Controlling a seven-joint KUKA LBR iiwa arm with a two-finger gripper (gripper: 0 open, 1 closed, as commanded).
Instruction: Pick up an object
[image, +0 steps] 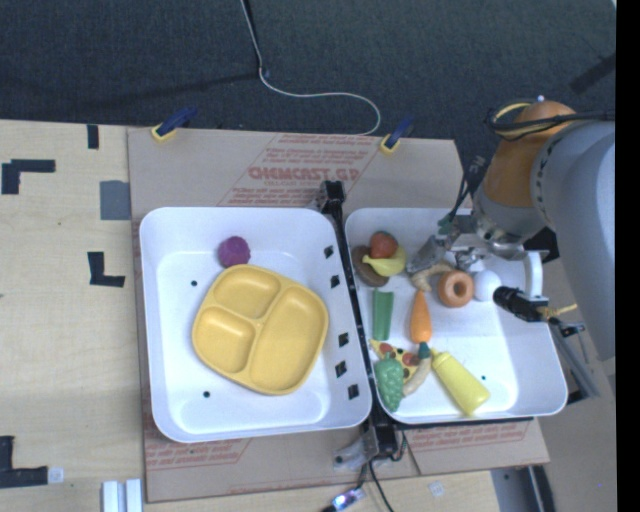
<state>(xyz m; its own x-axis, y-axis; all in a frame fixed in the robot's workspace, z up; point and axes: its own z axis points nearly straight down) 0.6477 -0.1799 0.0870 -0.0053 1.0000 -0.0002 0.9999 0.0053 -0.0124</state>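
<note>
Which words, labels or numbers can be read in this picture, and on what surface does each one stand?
Red printed line on the cardboard sheet behind the two bins: seen upside down and blurred, too unclear to read.
Smaller red print on the same cardboard at its front edge: too small to read.
No readable text elsewhere.

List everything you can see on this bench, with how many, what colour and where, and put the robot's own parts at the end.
bins: 2, white, side by side on the bench
divided plate: 1, yellow, middle of the left bin
small ball: 1, purple, left bin, just beyond the plate
doughnut: 1, brown, right bin, by the gripper
carrot: 1, orange, middle of the right bin
green stick: 1, green, right bin, left of the carrot
bottle: 1, yellow, near edge of the right bin
toy fruit: a small pile, red and yellow, far left corner of the right bin
arm: 1, grey with orange band, over the right bin
gripper: 1, dark, low over the right bin
</note>
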